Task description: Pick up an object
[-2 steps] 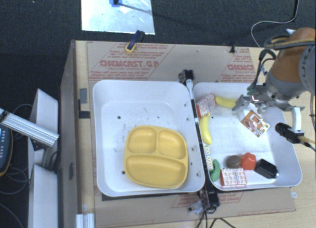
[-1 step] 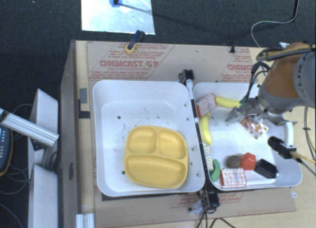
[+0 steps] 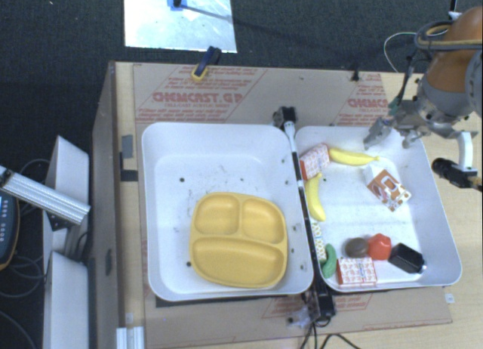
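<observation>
Near edge of the right bin [image 3: 445, 264]: a red-and-white carton [image 3: 356, 270], a green piece [image 3: 330, 260] by the divider, a brown lump [image 3: 356, 247] touching a red block [image 3: 379, 246], a black block [image 3: 406, 257] just beside that; all crowded along the front wall.

Left bin [image 3: 162, 189]: a yellow divided plate [image 3: 240, 239] lies flat, toward the front.

Mid right bin: a white-and-orange packet [image 3: 388, 189] lies alone on bare floor; a banana [image 3: 314, 198] runs along the divider, long axis near-to-far, with a red-and-white box [image 3: 314, 160] at its far end.

Far right bin: a second banana [image 3: 352, 157] lies with its long axis across the bin, left to right, slightly bowed, its right tip nearest the arm.

Above the far rim: the pincer [image 3: 394, 134] hangs with its two fingers apart, nothing between them; grey wrist and orange band behind it, at the table's right.

Judgement: the second banana is the closest thing, just down and to the left of the pincer; a short drop and a small shift left would reach it; fingers would best straddle its short width, closing across the long axis; the packet is the next option, nearer the camera.
</observation>
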You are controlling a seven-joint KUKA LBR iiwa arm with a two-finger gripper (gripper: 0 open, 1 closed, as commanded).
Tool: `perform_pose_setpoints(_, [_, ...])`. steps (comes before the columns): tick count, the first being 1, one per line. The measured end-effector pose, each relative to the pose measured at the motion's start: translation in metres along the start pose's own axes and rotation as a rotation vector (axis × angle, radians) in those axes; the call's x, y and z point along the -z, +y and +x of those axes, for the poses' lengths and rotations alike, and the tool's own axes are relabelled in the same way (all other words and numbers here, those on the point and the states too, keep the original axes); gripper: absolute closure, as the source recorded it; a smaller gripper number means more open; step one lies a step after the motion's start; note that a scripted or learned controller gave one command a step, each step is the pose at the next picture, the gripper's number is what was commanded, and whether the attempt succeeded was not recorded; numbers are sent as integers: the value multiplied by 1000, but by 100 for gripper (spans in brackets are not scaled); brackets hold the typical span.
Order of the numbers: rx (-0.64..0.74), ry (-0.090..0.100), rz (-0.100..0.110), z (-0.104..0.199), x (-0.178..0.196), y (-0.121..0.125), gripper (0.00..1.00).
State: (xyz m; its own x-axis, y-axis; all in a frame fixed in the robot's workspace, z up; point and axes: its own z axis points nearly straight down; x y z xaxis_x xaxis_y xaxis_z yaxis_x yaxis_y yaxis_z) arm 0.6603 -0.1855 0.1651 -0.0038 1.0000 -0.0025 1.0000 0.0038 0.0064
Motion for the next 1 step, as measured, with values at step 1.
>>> perform_pose_setpoints(1, [1, 3, 5, 67, -55, -2, 0])
